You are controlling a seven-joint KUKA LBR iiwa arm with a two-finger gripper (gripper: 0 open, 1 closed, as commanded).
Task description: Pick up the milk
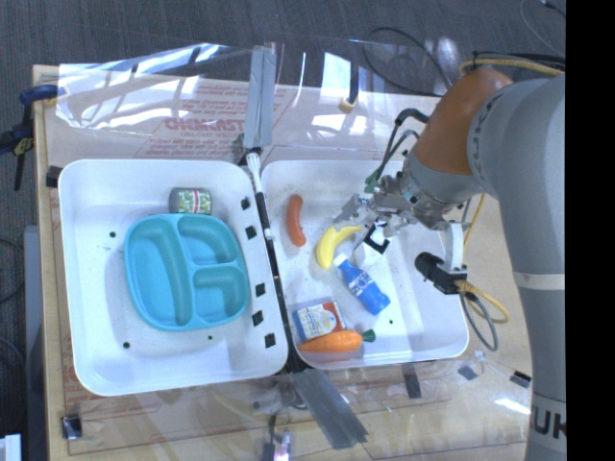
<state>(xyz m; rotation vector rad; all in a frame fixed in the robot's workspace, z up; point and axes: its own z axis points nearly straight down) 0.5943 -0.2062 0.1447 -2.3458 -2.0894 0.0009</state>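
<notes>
The milk [364, 287] is a small blue and white container lying tilted on the floor of the right bin [428, 327], just below and right of a yellow banana [332, 243]. My gripper [371, 229] hangs low over the right bin, directly above the milk's upper white end and beside the banana's right tip. Nothing is visibly lifted off the bin floor. The grey arm with its orange band [459, 123] comes in from the upper right.
Also in the right bin are a red sausage [295, 219], a small red-labelled carton [316, 319] and an orange carrot [333, 343] near the front wall. The left bin [86, 257] holds a teal divided plate [187, 272] and a small can [190, 201]. A cable [480, 305] loops by the right wall.
</notes>
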